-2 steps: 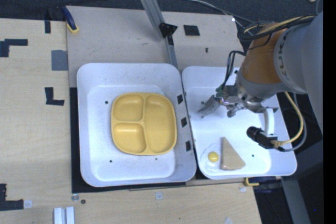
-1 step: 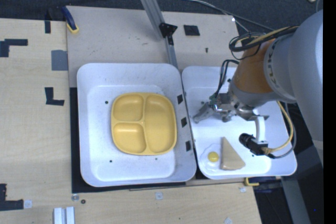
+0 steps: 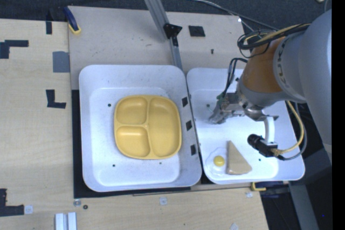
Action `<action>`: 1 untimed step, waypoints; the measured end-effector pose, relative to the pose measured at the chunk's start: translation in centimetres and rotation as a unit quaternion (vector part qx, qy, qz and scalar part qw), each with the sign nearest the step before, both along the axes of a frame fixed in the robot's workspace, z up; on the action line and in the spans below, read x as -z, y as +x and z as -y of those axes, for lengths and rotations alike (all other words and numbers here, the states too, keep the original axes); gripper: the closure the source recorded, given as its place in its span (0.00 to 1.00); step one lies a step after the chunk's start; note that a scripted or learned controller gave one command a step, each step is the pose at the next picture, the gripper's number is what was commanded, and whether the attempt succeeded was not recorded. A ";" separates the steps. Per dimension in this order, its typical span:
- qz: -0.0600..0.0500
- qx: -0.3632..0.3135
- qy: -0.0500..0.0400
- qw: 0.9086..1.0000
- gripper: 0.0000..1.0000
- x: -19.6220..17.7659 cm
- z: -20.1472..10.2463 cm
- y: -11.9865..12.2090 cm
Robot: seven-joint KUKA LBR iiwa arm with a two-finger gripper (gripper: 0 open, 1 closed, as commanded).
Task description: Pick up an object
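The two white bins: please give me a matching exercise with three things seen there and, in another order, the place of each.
Things:
1. yellow plastic divided plate
2. small yellow ball
3. beige wedge-shaped block

Places:
A. right bin, near front edge, left of its neighbour
B. middle of the left bin
C. right bin, near front edge, right of its neighbour

Pairs: 1-B, 2-A, 3-C

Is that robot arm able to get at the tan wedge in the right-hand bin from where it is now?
Probably yes. The gripper hangs over the same right bin, and the tan wedge lies uncovered near the front, with only a small yellow ball beside it. Nothing stands between them.
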State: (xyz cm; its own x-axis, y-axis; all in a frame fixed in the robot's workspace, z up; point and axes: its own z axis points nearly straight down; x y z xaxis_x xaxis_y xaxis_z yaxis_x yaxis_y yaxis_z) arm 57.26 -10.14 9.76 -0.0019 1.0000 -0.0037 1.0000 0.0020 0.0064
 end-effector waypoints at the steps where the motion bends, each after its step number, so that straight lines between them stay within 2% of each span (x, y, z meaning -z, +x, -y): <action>1: -0.002 0.000 0.002 1.000 1.00 -4.3 -0.2 0.5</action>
State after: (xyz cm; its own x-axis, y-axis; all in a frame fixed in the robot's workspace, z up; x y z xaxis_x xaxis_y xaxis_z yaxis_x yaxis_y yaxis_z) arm 57.79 -9.95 14.07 -0.0015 1.0000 0.0002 1.0000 0.0015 0.0020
